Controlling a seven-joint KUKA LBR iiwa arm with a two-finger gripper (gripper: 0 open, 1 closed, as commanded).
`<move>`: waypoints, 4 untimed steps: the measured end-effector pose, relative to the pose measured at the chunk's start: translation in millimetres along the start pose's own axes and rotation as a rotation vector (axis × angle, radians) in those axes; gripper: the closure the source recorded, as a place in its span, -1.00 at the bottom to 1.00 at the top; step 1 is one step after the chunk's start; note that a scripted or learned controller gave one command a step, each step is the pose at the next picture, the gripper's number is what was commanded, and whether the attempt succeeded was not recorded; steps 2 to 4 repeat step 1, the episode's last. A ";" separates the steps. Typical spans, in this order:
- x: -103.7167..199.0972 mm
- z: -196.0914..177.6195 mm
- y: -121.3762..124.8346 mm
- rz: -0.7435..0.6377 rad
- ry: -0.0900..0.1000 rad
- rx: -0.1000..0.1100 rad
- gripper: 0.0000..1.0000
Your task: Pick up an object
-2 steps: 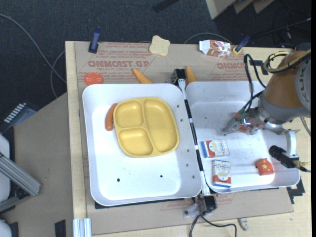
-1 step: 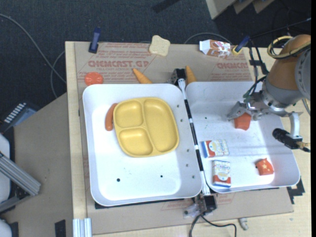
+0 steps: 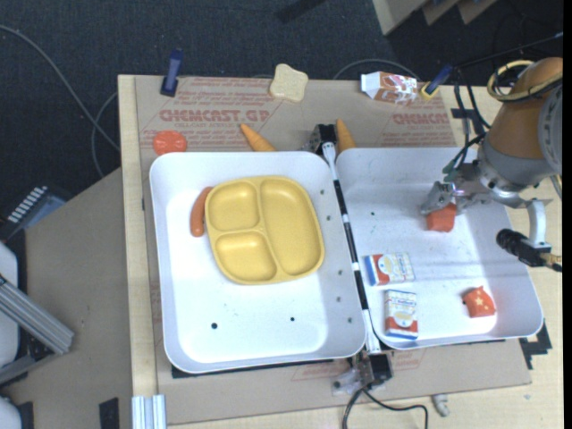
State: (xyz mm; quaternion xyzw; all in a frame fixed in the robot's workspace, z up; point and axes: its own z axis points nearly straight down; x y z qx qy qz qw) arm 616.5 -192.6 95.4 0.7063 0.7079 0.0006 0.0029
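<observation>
Nearby, two cartons (image 3: 393, 289) flank the red block (image 3: 441, 220) under the gripper (image 3: 444, 197); its grip is unclear.

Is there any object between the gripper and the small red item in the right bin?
Nothing visible. The gripper sits directly above the small red item, apparently touching it; the two cartons lie lower in the right bin.

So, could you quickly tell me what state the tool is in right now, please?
Tool: low in the right bin, at a small red object; open or closed cannot be told.
</observation>
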 end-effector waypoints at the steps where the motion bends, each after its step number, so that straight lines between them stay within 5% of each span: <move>1: 59.9 10.5 17.7 0.001 0.003 0.002 1.00; 4: 59.9 10.5 17.7 0.001 0.003 0.002 1.00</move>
